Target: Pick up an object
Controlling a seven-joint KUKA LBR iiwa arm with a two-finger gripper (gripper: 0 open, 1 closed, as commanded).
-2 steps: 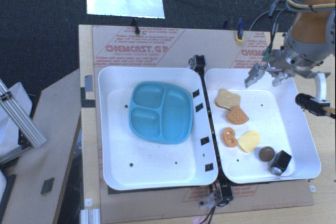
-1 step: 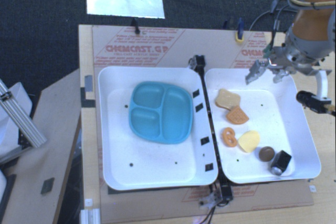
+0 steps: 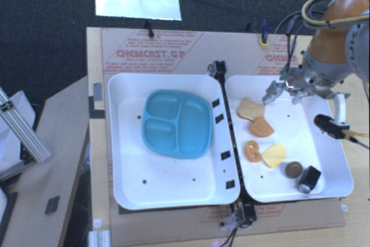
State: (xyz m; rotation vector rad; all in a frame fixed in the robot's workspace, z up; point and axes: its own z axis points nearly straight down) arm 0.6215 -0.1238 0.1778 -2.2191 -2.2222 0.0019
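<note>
Camera view: hand point(image 3: 286, 91), spread open and holding nothing, hovers just right of the tan piece point(image 3: 250, 109).

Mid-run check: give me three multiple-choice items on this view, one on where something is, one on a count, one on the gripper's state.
1. Where does the blue divided plate lie?
A. left bin
B. right bin
C. on the bench outside the bins

2. How many small things lie in the right bin?
A. three
B. six
C. nine

3. The gripper is
A. shut on the plate
B. open, holding nothing
C. shut on the pretzel

Key: 1 A, the blue divided plate sits in the left bin. 2 B, six pieces lie in the right bin. 3 B, the gripper hangs with fingers spread over that bin's far end.
</note>
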